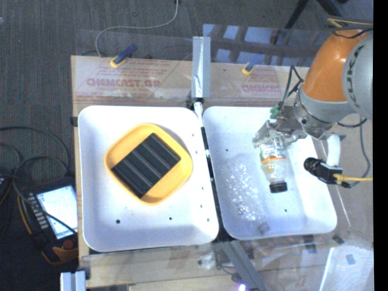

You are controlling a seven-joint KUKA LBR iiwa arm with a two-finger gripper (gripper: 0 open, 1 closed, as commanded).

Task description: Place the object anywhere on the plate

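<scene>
Bottle (pixel 274 165): clear plastic, orange label, dark cap pointing toward the near edge, hanging or lying over the right bin (pixel 309 217). Its upper end is between the fingers of the claw (pixel 276 135), so the claw is closed on it. Can't tell if the bottle's lower end touches the bin floor. Plate (pixel 149 162): yellow, in the left bin (pixel 97 223), with a black ribbed slab (pixel 147 164) on it. Bottle is well apart from the plate. Both bins sit side by side on the desk (pixel 139 83).
</scene>
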